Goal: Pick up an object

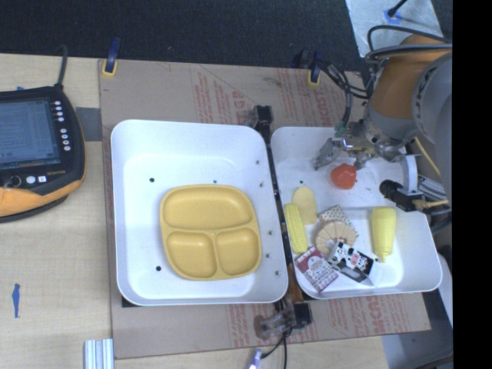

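Observation:
My gripper (344, 154) hangs over the back of the right bin (419, 271), its fingers (324, 157) spread open. A small red round object (344, 176) lies just in front of it, below the fingertips and not between them. Nearer the front lie a corn cob (295, 227), a pale yellow piece (304, 202), a yellow bottle-like item (383, 231), a round cracker-like piece (336, 233), a red and white packet (315, 269) and a black and white item (354, 261).
The left bin (138, 160) holds a yellow divided tray (209, 231). A teach pendant (31, 148) lies on the bench at far left. The arm's grey body and orange band (407, 83) stand over the right bin's back right corner.

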Tool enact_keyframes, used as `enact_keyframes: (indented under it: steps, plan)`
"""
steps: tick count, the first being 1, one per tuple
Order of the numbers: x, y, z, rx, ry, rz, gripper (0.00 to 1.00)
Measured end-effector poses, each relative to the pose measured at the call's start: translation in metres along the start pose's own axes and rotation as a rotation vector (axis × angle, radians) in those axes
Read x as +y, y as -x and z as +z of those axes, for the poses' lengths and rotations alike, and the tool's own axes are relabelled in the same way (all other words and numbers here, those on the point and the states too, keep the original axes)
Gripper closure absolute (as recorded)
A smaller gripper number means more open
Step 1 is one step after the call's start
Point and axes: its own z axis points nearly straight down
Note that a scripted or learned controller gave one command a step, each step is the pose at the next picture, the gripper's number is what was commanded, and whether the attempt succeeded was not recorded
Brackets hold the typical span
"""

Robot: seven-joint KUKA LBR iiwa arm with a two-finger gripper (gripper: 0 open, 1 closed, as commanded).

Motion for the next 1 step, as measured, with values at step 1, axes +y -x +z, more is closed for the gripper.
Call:
enact_keyframes:
  steps: [1]
  plan:
    - [-0.0143,0.0154,0.0083,-0.001,0.0,0.0,0.0]
